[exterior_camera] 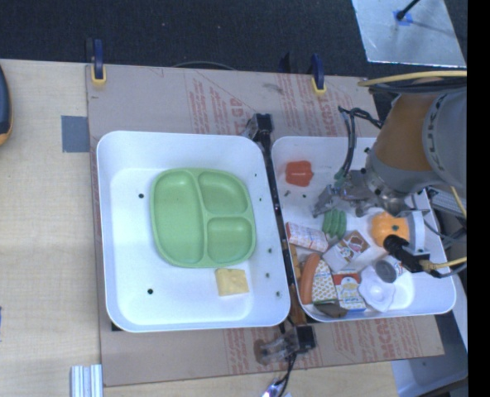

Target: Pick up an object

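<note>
Over the right bin (444, 304), the gripper (338, 198) hangs low above the clutter; whether it is released or clenched, I cannot tell.

Judged as the approach step: nothing is lifted, so the next move calls for descending squarely and closing. The likeliest target, a green object (334, 222), lies just near of it, long axis running far to near, left of an orange ball (386, 226).

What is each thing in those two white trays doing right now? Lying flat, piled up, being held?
Green divided plate: flat in the left bin, nothing on it.
Yellow block: lying loose beside the plate.
Red block: alone at the right bin's far end.
Hot dog: lying among the piled small items.
Pincer: low over the right bin's pile; grip unclear.
</note>
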You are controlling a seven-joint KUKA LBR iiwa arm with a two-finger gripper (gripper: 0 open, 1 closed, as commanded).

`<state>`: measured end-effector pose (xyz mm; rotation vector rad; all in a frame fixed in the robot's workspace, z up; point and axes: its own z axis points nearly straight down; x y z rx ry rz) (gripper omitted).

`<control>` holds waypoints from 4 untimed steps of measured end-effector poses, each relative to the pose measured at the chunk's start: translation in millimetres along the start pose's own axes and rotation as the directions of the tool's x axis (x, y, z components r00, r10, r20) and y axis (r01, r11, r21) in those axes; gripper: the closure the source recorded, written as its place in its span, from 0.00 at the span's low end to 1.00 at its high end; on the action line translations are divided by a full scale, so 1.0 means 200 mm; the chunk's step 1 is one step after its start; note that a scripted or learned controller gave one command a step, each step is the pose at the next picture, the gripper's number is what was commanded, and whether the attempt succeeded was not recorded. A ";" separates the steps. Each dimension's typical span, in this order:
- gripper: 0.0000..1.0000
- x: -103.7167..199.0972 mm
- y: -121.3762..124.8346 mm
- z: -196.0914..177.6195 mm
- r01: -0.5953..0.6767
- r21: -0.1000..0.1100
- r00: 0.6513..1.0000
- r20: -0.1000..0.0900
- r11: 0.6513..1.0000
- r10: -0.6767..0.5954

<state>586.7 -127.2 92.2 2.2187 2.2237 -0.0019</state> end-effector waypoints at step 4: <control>1.00 0.43 0.09 -0.53 0.011 -0.010 1.000 -0.004 1.000 -0.011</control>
